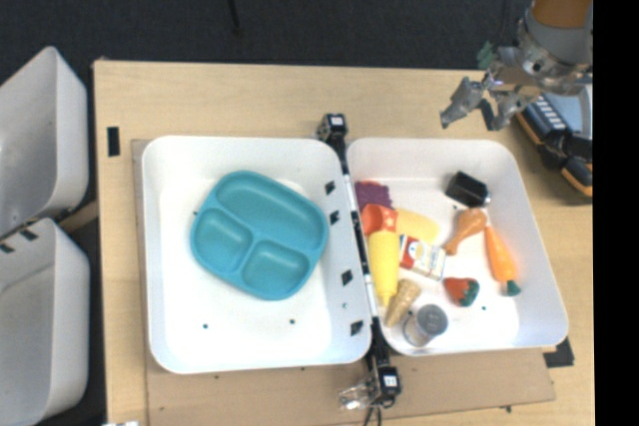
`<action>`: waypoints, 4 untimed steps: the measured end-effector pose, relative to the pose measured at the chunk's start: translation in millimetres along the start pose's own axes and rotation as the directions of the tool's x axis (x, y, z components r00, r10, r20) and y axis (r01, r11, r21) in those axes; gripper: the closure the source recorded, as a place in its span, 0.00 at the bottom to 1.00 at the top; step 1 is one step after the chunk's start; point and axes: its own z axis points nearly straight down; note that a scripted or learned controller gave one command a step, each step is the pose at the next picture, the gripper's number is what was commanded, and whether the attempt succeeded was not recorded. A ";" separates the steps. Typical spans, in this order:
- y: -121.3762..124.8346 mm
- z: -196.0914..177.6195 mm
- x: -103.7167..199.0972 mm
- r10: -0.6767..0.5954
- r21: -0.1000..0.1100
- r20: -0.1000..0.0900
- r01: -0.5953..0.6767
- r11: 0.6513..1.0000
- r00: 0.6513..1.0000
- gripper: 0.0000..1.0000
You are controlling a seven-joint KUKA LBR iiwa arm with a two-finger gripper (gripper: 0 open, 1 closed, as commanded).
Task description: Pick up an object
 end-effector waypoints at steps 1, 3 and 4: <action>1.5 -6.8 0.5 -0.004 -0.010 0.003 0.004 1.000 1.000 0.00; 15.4 104.4 3.2 -0.008 -0.007 0.004 0.008 1.000 1.000 0.00; 10.8 148.6 6.6 -0.010 -0.004 0.004 0.010 1.000 1.000 0.00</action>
